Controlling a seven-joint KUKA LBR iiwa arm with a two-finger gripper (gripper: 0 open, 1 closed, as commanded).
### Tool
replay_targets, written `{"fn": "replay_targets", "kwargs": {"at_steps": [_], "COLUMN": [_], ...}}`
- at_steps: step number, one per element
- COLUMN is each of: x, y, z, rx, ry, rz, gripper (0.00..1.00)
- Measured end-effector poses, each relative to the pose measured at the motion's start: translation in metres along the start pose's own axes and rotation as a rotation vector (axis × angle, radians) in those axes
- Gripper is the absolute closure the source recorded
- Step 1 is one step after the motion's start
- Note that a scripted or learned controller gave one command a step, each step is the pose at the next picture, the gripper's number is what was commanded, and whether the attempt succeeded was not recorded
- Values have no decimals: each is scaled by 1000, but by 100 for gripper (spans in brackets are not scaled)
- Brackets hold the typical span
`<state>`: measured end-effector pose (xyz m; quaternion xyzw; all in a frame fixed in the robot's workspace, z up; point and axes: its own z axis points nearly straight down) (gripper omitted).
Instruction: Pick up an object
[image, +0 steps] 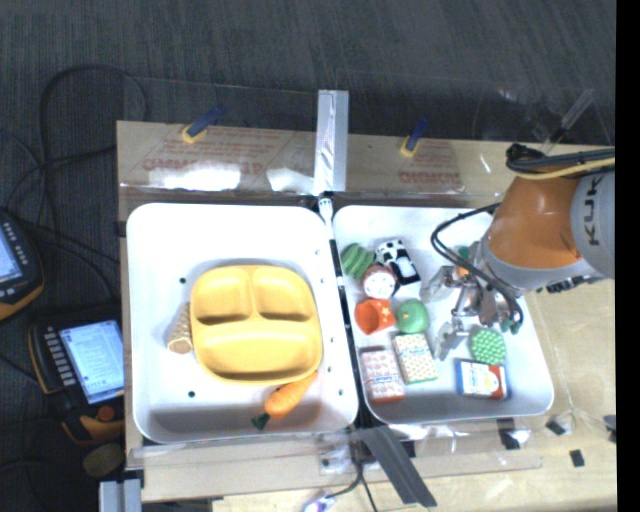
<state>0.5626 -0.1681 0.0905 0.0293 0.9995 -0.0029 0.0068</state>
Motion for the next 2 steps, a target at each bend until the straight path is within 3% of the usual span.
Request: {"fn": "replay_targets", "kwargs": {"at_steps": [1, 2], "x": [51, 29], "y": [-61, -35], "z": [-1, 0], "rx": [1, 0], "ry": [0, 1], "rz": [35, 96], "gripper": [0, 0]}}
